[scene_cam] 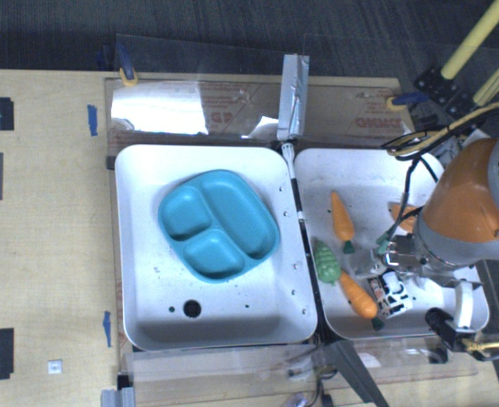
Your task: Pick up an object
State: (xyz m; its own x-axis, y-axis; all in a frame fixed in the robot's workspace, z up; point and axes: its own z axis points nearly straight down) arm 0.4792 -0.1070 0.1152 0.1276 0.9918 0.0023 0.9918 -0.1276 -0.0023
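Near edge of the right bin (351,164): one carrot (359,296) lies on the bin floor, slanted, thick end toward the left wall, narrow end toward the near rim. The gripper (391,293) sits low just beside it on the right, black-and-white tip close to the carrot's lower end; cannot tell whether it touches, and cannot tell how the gripper is set, the tip being too small and cluttered with cable to read. Nothing visible in its grip. The arm (466,206) comes in from the right edge, bent down over the right bin, orange band bulking above the grey wrist, black cables looping from the upper right down to the wrist. A green toy vegetable (326,261) lies just left and slightly beyond the first carrot, against the wall between the bins. Farther back, a second carrot (343,217) lies near upright in the view, dark stem end toward the near side, apart from the gripper. Left bin (139,227): a blue divided plate (218,224) rests at its middle, three compartments, tilted askew; a small dark round spot (192,309) sits near the front left of that bin floor. Both bins stand side by side, walls touching, on the pale wood tabletop (37,253).
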